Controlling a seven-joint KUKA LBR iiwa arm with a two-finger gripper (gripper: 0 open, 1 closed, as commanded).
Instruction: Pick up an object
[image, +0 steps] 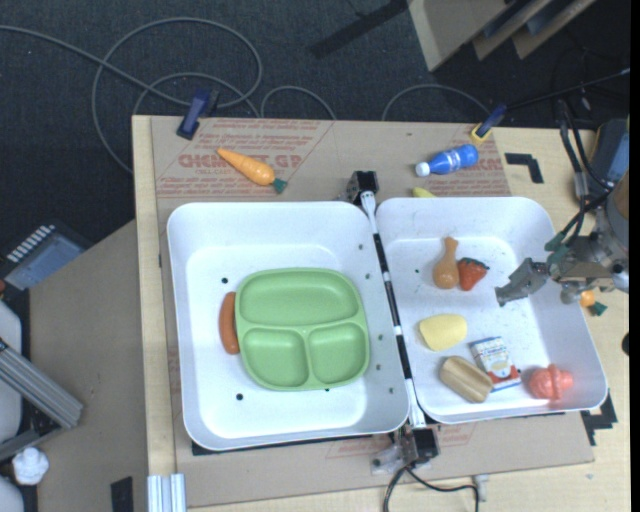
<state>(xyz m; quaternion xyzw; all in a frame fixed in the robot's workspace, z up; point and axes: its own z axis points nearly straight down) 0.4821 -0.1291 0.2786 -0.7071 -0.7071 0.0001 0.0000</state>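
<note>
Nearest the camera, along the right bin's (545, 215) 6 o'clock edge, lie three things: a tan bread roll (466, 379), a small blue-and-white carton (495, 360) touching it at its 2 o'clock, and a pink lumpy toy (548, 382) in the 5 o'clock corner. Just past them, toward the bin's middle, sits a pale yellow piece (442, 331). Further toward 12 o'clock, a brown drumstick (446, 265) and a red strawberry (472, 272) lie side by side, touching.

At the bin's 3 o'clock side the claw (522, 283) hangs above the white floor, apart from every object, with nothing seen between its fingers; whether they are spread or pressed together I cannot tell.

Over in the left bin (190, 240), a green divided plate (300, 327) fills the middle, with an orange sausage (229, 323) tucked against its 9 o'clock rim.

On the worktop (160, 170) beyond the bins lie a carrot (250, 168) at 11 o'clock and a blue-and-white bottle (448, 161) at 1 o'clock.
</note>
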